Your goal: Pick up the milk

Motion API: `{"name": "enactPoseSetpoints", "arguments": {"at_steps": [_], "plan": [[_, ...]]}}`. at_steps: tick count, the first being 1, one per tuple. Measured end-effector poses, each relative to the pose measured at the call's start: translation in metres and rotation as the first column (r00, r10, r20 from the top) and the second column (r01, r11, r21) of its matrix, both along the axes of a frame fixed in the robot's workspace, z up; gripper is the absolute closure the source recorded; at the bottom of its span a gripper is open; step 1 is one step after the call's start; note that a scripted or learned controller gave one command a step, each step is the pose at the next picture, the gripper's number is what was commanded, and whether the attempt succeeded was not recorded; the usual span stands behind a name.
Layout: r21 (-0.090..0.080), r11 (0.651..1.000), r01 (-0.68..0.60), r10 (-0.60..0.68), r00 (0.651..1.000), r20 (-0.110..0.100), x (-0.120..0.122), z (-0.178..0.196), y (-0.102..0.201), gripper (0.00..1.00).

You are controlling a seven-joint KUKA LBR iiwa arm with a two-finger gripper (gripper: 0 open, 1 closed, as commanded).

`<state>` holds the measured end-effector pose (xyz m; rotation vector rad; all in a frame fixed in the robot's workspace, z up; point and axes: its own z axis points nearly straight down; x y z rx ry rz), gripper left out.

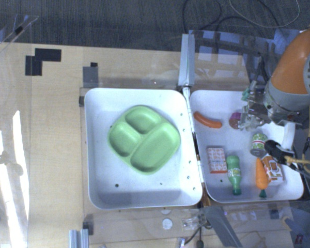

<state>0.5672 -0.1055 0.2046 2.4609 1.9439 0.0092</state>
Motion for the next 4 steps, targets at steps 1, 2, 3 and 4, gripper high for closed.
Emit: {"name": "enactPoseSetpoints", "arguments": {"at_steps": [1,2,3,4], "plan": [[0.0,1.0,0.0,0.0,1.0,0.0,0.0,0.0,0.0,0.0],[-0.001,0.996,0.091,-0.091,0.996,-0.006,0.074,-0.081,-0.054,0.0],[0.0,0.996,0.088,-0.088,0.996,-0.001,0.046,-0.117,-0.045,0.0],[-0.002,0.998,-0.056,0.056,0.998,0.0,0.078,-0.117,-0.069,0.0]]}}
